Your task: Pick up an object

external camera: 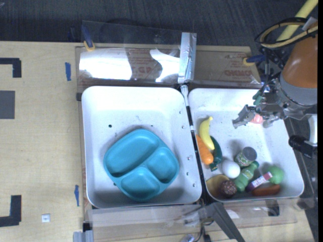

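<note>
Your gripper [251,116] hangs over the upper part of the right bin [222,101], fingers spread apart, and nothing sits between them — so count the pick as not yet made. A small pink spot shows just beside the fingers, but you cannot tell whether it belongs to the tool or is a separate thing.

Everything you could take lies lower in that same bin, well apart from the fingers: a yellow banana [205,130] against the left wall with an orange carrot-like piece [204,150] below it, then a white egg [231,170], a round can [246,157], a green bottle [247,176] and a brown ball [229,187] bunched in the near corner. The left bin [101,110] holds a blue divided plate [142,164].

By my reading, you have the whole grasp left: move down toward the cluster, close, lift.

As for writing — the brown board [227,69] behind the bins carries reddish print, too blurred to read. The can and the bottle have labels, also too small to make out.
</note>
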You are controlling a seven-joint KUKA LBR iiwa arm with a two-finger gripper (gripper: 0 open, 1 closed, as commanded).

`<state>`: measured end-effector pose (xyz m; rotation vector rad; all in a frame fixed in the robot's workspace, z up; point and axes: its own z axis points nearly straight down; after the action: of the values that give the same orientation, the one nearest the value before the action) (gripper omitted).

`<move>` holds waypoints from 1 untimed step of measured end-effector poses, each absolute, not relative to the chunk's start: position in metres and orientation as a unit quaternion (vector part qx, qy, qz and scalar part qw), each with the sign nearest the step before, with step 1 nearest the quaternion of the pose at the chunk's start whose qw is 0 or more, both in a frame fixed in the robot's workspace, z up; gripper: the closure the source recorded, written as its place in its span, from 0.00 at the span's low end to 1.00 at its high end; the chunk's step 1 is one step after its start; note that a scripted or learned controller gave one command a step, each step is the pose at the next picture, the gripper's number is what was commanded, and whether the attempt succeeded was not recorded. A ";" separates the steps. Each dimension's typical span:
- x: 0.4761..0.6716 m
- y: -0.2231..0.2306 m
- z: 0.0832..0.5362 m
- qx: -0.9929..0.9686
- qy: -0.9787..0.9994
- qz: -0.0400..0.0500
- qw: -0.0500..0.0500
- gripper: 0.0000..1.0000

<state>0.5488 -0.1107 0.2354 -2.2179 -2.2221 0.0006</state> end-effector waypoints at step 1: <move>0.490 -0.154 0.145 -0.770 -0.639 0.002 0.002 0.00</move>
<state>0.4905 -0.1543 0.1452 -2.4138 -2.0031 0.0062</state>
